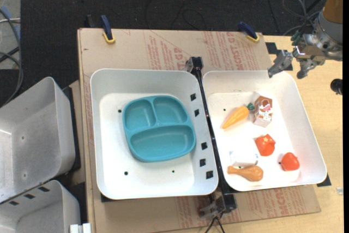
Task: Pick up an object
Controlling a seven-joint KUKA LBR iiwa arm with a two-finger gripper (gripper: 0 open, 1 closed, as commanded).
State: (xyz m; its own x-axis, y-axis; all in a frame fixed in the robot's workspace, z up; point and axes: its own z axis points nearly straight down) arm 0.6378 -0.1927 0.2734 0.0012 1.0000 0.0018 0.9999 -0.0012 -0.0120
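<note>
The right bin (305, 117) holds an orange toy carrot (236, 117), a small brown and white carton (263, 111), a red pepper-like piece (265, 145), a red tomato-like piece (289, 161) and a tan chicken drumstick (248, 172). My gripper (290, 67) hangs open above the bin's far right corner, beyond the carton, with nothing between its two dark fingers (278, 64). The arm's orange band (334, 0) shows at the right edge.
The left bin (103, 117) holds a blue divided plate (158, 127). Both bins rest on a cardboard sheet (163, 46) held by clamps (107, 29). Grey plastic tubs (32, 139) stand at the left. Cables lie on the dark floor behind.
</note>
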